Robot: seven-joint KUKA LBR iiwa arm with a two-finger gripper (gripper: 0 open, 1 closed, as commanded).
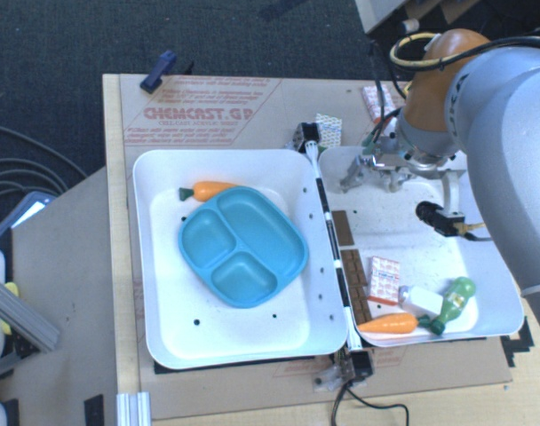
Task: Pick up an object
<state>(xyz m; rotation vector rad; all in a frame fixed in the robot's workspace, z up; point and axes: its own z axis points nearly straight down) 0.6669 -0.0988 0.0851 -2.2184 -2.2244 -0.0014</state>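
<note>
1. You can see the end effector (383,174) near the far edge of the right bin (390,223), close to the wall it shares with the left bin (163,264). Nothing sits between its prongs, and you cannot tell if it is wide or narrow.
2. The things you could pick lie bunched at the near edge of the right bin: an orange carrot (387,325), a green and white bottle (446,302), and a small red and white packet (383,280). They are well apart from the end effector, likely just where they slid or dropped.
3. The carrot lies flat, long way along the near edge, its green tip toward the bottle.
4. The bottle lies at a slant, green end up toward the right edge.
5. In the left bin, a blue tray (242,245) lies flat with a second carrot (210,189) touching its far side.
</note>
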